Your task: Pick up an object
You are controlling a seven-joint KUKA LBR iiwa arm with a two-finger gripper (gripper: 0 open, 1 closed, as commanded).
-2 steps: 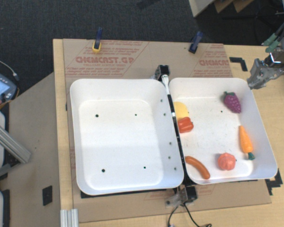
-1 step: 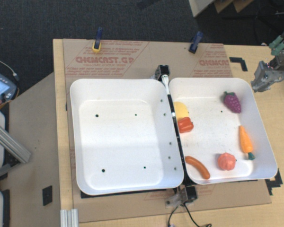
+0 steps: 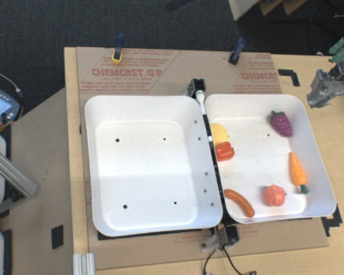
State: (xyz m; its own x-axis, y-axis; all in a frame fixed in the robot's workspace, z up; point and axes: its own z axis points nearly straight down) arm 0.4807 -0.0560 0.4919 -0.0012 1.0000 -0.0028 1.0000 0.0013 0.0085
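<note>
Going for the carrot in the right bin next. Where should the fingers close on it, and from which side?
Grip the carrot across its orange middle, coming straight down from above. It lies flat, long axis running along the right bin's right wall, so the fingers should probably straddle its narrow width; the wall side looks tight.

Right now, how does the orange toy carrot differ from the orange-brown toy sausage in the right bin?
The orange toy carrot is brighter, tapers to a point and has a small green end; the orange-brown toy sausage is darker, rounded at both ends and slightly curved. The carrot lies along the right wall, nearly lengthwise; the sausage lies diagonally near the front left corner. Both are long toy foods lying flat in the right white bin.
</note>
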